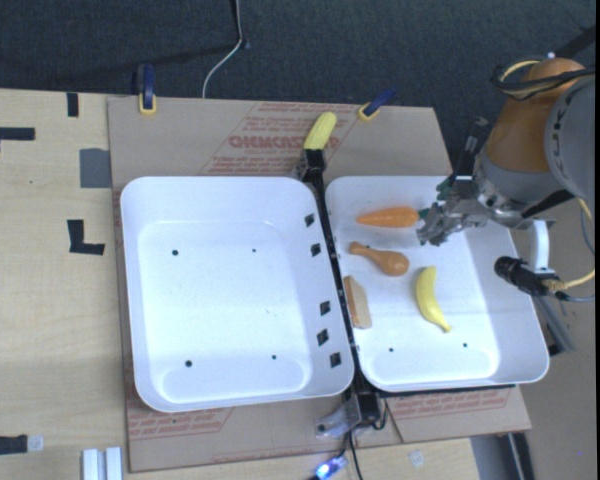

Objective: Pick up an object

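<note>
The gripper [435,225] hangs low over the right bin [480,366], near its upper right part, and the grey arm [540,138] with the orange band comes in from 3 o'clock. How the gripper is set I cannot tell, because it shows as a dark blurred shape, and nothing is seen held in it. Just at 9 o'clock from the gripper lies the orange carrot [387,217], its thin end pointing to the gripper and almost touching it. At 7 o'clock from the gripper is the brown drumstick-like piece [380,258]. At 6 o'clock lies the yellow banana [431,299], apart from the others. The tan block [357,302] lies near the left wall of this bin. The left bin [140,203] stands beside it at 9 o'clock.
</note>
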### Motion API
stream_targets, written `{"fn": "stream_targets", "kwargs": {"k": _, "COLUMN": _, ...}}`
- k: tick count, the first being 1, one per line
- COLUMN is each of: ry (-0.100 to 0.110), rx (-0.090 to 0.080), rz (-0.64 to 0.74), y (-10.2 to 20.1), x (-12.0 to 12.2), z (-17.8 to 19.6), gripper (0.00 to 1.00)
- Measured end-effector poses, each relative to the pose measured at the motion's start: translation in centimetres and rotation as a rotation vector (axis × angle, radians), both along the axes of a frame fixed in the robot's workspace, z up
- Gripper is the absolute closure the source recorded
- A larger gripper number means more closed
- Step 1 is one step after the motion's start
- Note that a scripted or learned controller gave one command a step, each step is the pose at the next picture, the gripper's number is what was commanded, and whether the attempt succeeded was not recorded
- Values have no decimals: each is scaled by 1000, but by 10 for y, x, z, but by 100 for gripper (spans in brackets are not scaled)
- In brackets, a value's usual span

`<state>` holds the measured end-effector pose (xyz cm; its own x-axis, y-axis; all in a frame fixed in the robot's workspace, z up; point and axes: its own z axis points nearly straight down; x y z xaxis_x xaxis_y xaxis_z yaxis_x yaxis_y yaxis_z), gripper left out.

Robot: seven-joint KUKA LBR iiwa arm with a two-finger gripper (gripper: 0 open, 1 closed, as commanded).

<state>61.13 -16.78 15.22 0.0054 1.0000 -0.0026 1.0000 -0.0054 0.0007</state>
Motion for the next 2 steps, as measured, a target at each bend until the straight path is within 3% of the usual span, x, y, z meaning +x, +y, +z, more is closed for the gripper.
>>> {"fn": "stream_targets", "kwargs": {"k": 1, "ry": 2, "rx": 4, "rz": 9, "y": 61, "x": -34, "z": 84, "gripper": 100}}
{"fn": "stream_targets", "kwargs": {"k": 2, "ry": -1, "rx": 5, "rz": 13, "y": 123, "x": -55, "z": 127, "gripper": 100}}
